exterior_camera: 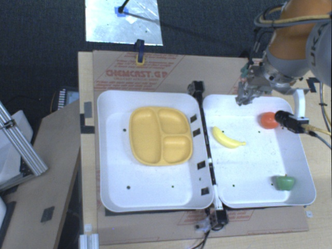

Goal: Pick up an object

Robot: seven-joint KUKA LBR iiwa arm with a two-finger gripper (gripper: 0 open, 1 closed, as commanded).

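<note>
Camera view: the task looks barely started, with nothing lifted yet. The toy banana lies flat on the floor of the right bin, near the bin's left wall. The gripper hangs above and slightly right of the banana, over the bin's far edge, and the two are apart. Its opening is too small and blurred to judge, so I cannot tell how wide it is. It carries none of the objects. An orange-red ball sits up and right of the banana. A green toy fruit sits down and right, well apart. A yellow divided plate is left of the banana in the left bin. Still to do: choose a target, descend, close, lift.
</note>
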